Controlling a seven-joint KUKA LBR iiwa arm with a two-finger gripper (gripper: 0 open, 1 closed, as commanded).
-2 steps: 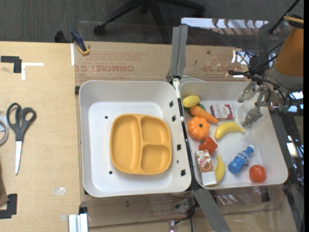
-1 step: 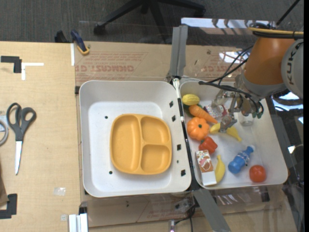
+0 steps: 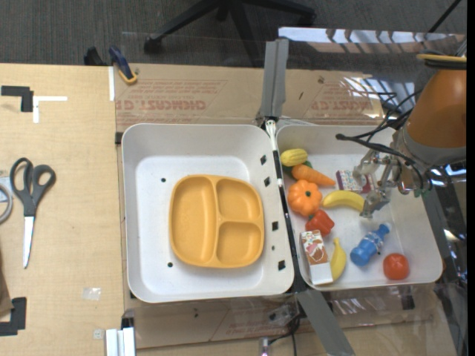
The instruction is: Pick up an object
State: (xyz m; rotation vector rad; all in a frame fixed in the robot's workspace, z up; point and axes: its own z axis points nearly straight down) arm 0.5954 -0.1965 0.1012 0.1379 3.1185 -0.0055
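Note:
My gripper (image 3: pixel 373 196) hangs low in the right bin (image 3: pixel 423 228), at the right end of a yellow banana (image 3: pixel 341 199). Nothing is visibly held in it. Left of it lie a carrot (image 3: pixel 315 175), a small orange pumpkin (image 3: pixel 304 196), a red pepper (image 3: pixel 320 222) and a yellow lemon-like fruit (image 3: pixel 294 156). A blue bottle (image 3: pixel 367 248) lies just below the gripper. A red tomato (image 3: pixel 396 266) sits in the front right corner. A small carton (image 3: pixel 315 255) and a second banana (image 3: pixel 339 260) lie at the front.
The left bin (image 3: pixel 141 199) holds a yellow divided plate (image 3: pixel 217 220). Scissors (image 3: pixel 30 191) lie on the bench at far left. A blue clamp (image 3: pixel 122 64) sits at the bench's back edge. Cables and the arm's orange band (image 3: pixel 441 110) rise at right.

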